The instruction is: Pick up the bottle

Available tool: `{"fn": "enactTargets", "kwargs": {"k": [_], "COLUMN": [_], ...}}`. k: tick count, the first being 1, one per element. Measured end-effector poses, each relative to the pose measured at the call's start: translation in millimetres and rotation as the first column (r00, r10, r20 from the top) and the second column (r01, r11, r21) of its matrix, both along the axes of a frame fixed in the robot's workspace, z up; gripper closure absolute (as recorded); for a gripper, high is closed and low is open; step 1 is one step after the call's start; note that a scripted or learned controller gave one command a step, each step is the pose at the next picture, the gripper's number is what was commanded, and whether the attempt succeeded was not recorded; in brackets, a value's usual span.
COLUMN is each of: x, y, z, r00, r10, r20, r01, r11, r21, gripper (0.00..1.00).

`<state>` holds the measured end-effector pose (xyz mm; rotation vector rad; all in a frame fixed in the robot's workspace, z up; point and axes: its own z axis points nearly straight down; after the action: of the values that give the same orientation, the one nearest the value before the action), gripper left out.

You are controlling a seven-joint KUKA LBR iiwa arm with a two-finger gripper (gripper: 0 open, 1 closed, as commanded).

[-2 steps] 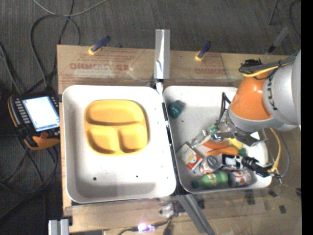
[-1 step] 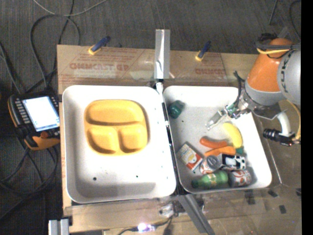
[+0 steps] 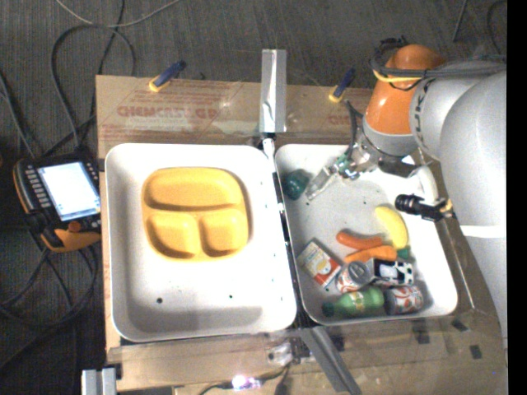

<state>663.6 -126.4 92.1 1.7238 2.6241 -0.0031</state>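
The jaws (image 3: 350,168) are poised in the right bin's (image 3: 449,290) upper part; whether they are open cannot be told, while the green bottle (image 3: 356,301) is left lying lower down, among clutter, so nothing is gripped yet

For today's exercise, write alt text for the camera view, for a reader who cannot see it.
A grey arm's gripper hangs over the far end of the right bin, which holds a green bottle, banana, carrot and can. The left bin holds a yellow tray.
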Motion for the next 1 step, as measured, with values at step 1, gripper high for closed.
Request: {"fn": "enactTargets", "kwargs": {"k": [1], "x": [-65.2], "y": [18.4], "z": [-1.8], "r00": [0.995], "r10": [-0.095], "r20": [0.012], "r01": [0.095], "r11": [0.995], "r21": [-0.002], "gripper": [0.0]}}
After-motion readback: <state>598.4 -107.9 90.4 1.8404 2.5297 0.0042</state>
